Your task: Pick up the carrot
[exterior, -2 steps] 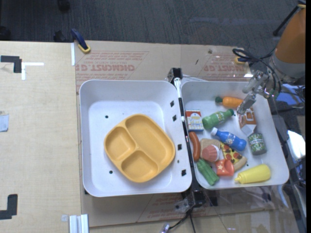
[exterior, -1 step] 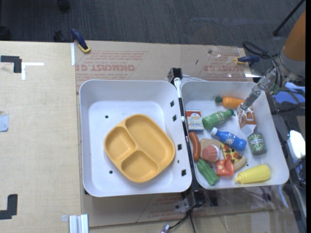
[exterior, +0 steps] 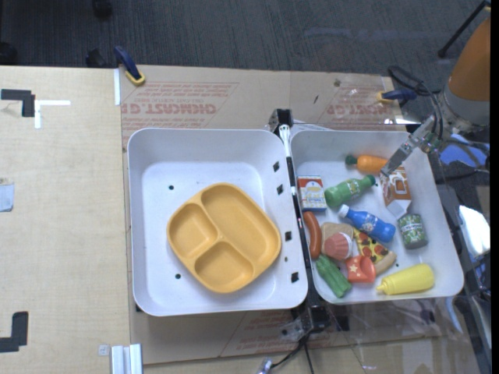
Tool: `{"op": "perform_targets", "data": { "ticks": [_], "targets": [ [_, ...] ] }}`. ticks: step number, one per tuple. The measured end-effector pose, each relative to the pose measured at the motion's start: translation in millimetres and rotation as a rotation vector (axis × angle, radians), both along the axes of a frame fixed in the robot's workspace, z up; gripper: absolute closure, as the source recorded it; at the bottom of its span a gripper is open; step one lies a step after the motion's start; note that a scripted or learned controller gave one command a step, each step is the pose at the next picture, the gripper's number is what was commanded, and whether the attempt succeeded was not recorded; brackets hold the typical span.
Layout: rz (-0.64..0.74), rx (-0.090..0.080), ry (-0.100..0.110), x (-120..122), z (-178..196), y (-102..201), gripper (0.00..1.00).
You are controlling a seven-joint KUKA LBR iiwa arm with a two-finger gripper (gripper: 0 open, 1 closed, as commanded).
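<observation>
Tool [exterior: 394,162] just right of carrot [exterior: 371,163], tip near it; opening and contact cannot be told.

Even, bright overhead light; soft shadows inside the white bins [exterior: 140,232]; slightly soft focus, with mild glare on plastic.

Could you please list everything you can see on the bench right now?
Bins: two, white, side by side.
Tray: one, yellow, three compartments, left bin.
Carrot: one, orange, right bin, far side.
Bottles: green, blue, yellow, right bin.
Carton: one, red and white, right bin's left edge.
Sausage: one, red, right bin.
Pizza slice: one, right bin.
Can: one, dark green, right bin.
Clamps: two, blue and yellow, far edge.
Gripper: one, grey, beside the carrot.
</observation>
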State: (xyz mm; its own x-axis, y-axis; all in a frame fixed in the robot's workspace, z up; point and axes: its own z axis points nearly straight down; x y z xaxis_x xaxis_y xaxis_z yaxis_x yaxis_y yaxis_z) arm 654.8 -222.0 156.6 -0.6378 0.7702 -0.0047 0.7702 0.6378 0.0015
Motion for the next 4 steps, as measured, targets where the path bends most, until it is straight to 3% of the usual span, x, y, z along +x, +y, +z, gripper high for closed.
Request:
{"op": "perform_targets", "data": {
  "ticks": [1,2,3,4],
  "targets": [
    [-0.062,0.001,0.002,1,-30,0,0.00],
    [-0.116,0.000,-0.001,5,6,0,0.00],
    [-0.377,0.001,0.002,5,-29,11,0.00],
    [-1.025,0.026,-0.006,13,-50,10,0.00]
  ]
}}
